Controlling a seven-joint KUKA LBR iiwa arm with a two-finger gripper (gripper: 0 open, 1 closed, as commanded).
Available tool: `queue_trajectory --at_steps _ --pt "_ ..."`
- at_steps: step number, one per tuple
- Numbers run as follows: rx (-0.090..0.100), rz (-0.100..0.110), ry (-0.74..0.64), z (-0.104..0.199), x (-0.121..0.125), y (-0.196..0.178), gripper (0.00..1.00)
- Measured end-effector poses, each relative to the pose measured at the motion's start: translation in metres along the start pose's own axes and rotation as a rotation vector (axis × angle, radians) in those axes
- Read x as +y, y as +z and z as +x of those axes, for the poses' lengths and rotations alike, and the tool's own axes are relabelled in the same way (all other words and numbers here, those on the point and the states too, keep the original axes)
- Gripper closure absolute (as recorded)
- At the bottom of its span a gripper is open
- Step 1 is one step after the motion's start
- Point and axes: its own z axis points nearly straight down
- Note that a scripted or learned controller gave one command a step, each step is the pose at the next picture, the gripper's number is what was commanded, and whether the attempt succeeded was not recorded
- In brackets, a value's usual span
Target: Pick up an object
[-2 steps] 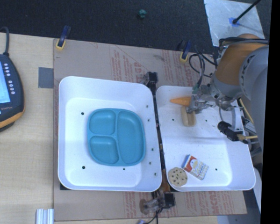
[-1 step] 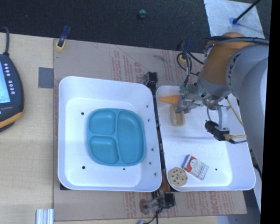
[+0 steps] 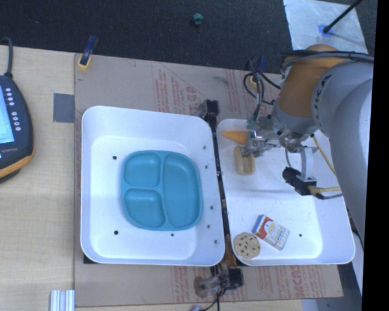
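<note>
My gripper (image 3: 252,147) hangs over the far left part of the right bin (image 3: 319,252). Directly under it and slightly nearer lies a tan, bread-like piece (image 3: 245,164), whose top end meets the gripper. An orange wedge (image 3: 232,136) lies just left of the gripper against the bin's far wall. Toward the bin's near side sit a round speckled cookie (image 3: 246,245) and a small white, red and blue box (image 3: 272,232). I cannot see anything lifted off the bin floor.
The left bin (image 3: 99,179) holds a blue divided plate (image 3: 161,189). A handheld pendant (image 3: 4,125) rests on the bench at far left. The grey arm with its orange band (image 3: 302,79) covers the right bin's far right corner.
</note>
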Motion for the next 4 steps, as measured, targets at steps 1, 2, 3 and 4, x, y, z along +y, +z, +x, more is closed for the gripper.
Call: queue_trajectory --at_steps 1,2,3,4 --pt "0.002 -0.001 0.002 0.0 -0.001 -0.004 0.0" --pt "0.002 0.002 0.0 -0.001 -0.001 -0.014 1.0" --pt "0.005 -0.001 0.0 0.055 -0.055 -0.098 1.0" --pt "0.005 0.0 0.002 0.103 -0.052 -0.127 1.0"
